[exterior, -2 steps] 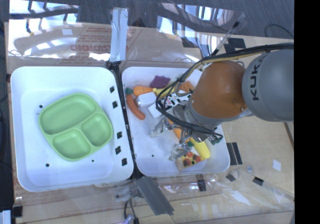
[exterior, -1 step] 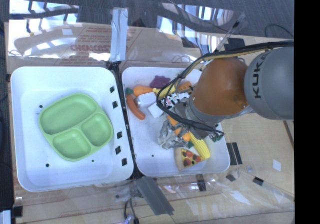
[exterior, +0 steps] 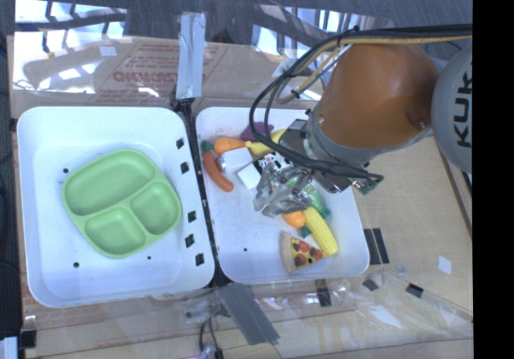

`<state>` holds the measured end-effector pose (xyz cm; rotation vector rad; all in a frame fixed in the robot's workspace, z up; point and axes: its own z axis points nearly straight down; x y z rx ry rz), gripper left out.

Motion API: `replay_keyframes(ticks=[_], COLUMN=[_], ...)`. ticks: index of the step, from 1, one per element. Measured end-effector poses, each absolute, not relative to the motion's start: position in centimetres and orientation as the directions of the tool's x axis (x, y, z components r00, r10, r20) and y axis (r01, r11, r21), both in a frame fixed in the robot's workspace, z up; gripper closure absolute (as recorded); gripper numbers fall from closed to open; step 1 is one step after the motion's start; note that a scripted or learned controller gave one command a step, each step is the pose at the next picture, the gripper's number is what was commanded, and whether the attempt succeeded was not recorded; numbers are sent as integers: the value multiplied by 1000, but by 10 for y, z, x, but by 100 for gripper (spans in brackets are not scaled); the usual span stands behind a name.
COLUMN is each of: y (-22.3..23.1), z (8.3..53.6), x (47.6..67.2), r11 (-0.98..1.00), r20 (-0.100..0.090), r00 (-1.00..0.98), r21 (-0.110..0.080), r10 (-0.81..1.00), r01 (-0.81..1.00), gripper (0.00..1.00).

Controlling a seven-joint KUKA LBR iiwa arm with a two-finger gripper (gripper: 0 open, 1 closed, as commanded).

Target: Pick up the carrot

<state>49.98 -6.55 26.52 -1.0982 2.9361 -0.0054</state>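
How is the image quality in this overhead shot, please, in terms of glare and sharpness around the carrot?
In the camera view, bright window glare washes the cardboard behind the bins; the left bin is evenly lit, with soft shadows under the green plate. The carrot reads fairly sharp, while the gripper looks slightly blurred and cluttered against the toys.

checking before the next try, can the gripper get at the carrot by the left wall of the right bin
Probably yes. The carrot lies bare on top, nothing over it, and the gripper hangs just to its right. A white block beside it and the bin wall leave little room.
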Motion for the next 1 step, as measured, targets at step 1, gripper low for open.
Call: replay_keyframes(ticks=[1], y=[-143], z=[242], x=[515], r11=[552], r20=[0], r00=[-552], r21=[1], r10=[-834], r01=[-834], gripper=[100])
